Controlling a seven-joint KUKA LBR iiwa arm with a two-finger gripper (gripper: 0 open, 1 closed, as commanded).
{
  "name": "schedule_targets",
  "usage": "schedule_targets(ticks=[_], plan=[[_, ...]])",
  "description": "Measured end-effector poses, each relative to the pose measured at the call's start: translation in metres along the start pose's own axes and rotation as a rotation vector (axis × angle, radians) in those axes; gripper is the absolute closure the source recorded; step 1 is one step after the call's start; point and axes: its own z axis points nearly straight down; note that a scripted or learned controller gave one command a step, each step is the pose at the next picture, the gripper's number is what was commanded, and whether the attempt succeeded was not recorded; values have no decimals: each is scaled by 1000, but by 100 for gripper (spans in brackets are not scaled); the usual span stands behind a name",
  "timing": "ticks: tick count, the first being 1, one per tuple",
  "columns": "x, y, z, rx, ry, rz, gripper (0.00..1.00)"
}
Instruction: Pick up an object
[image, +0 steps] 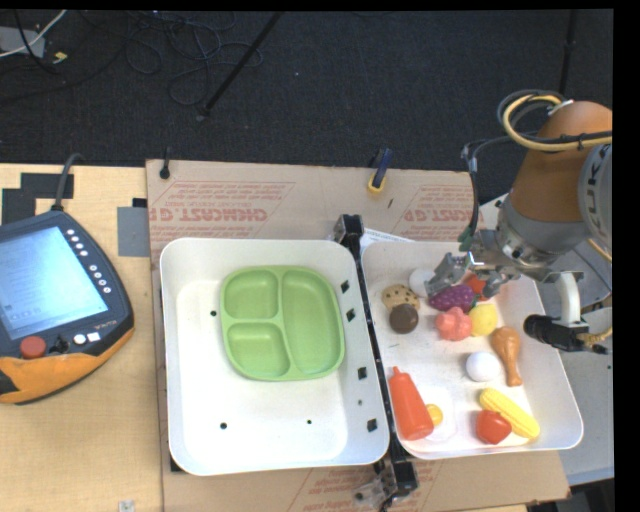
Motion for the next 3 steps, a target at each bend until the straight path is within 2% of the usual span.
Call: schedule_targets(ticks=[2,3], plan=[[11,-2,88,-3,0,0,0],[12,-2,108,-3,0,3,0]])
